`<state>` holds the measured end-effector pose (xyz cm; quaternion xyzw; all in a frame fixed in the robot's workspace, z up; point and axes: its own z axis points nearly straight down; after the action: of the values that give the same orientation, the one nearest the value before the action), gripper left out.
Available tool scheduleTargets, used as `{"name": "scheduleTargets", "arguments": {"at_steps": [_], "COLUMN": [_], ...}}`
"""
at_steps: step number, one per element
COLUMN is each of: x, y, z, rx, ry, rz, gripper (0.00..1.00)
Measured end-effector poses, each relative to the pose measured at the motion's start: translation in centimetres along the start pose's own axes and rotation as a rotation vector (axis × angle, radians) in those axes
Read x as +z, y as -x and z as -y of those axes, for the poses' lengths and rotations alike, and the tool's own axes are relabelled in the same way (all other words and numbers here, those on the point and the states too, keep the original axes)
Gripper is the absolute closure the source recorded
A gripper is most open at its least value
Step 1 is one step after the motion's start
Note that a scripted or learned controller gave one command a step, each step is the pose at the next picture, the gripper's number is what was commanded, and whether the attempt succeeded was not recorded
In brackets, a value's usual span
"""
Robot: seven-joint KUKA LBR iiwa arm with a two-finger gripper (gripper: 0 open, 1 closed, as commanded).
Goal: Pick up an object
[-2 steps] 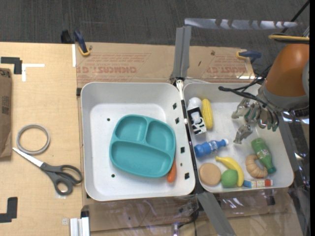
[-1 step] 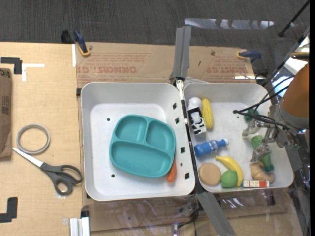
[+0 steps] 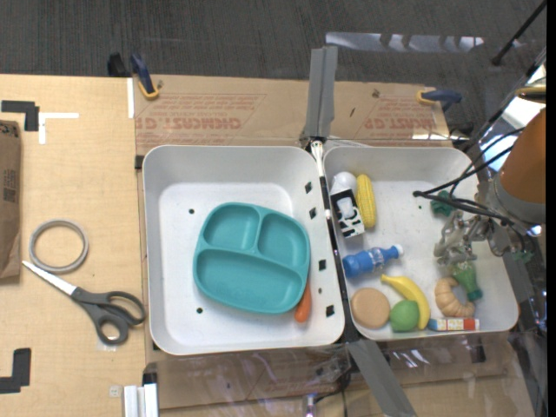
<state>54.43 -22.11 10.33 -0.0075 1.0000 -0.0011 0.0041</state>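
My gripper (image 3: 453,243) hangs low over the right bin's (image 3: 408,168) far side; whether it is spread or pinched I cannot tell through the glare. Just below it lie a croissant (image 3: 452,296) and a green piece (image 3: 467,281), the handiest picks, I judge. Farther left sit banana (image 3: 408,292), blue bottle (image 3: 369,260) and corn (image 3: 366,200). Across the divider, a teal plate (image 3: 252,258) fills the left bin (image 3: 165,233), with a carrot (image 3: 302,305) tucked against it.

A curled tan croissant (image 3: 453,296) lies near the right bin's (image 3: 417,179) front-right corner.
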Motion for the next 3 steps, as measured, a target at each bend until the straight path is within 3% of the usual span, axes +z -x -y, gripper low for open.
{"name": "scheduleTargets", "arguments": {"at_steps": [1, 2, 3], "x": [0.0, -1.0, -1.0], "y": [0.0, 0.2, 0.2], "z": [0.0, 0.0, -0.1], "rx": [0.000, -0.001, -0.001], "ry": [0.000, -0.002, -0.001], "rz": [0.000, 0.005, 0.005], "gripper": [0.00, 1.00, 0.00]}}
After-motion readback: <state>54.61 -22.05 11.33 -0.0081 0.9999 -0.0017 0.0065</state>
